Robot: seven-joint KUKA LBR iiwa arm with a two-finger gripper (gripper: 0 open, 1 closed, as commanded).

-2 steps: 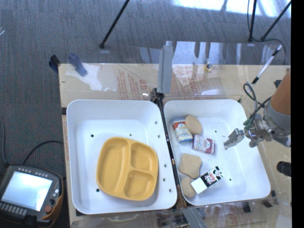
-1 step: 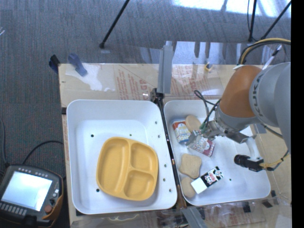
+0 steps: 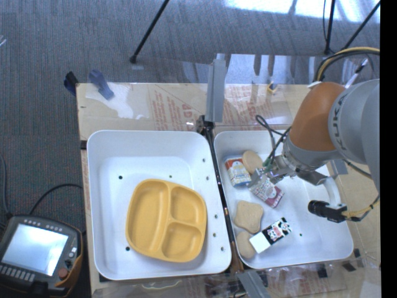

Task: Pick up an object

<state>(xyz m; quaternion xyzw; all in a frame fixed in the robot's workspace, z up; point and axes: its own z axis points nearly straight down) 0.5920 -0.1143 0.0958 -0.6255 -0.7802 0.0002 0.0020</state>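
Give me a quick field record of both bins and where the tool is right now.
left bin: holds a yellow divided plate
right bin: small snack packet, patterned packet, black-and-white carton, tan bread-like pieces
tool: low over the right bin, at the patterned packet
grasp: cannot tell
arm: reaching in from the right

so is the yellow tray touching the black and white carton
Apart. The camera view shows the yellow tray in the left bin and the black and white carton in the right bin.
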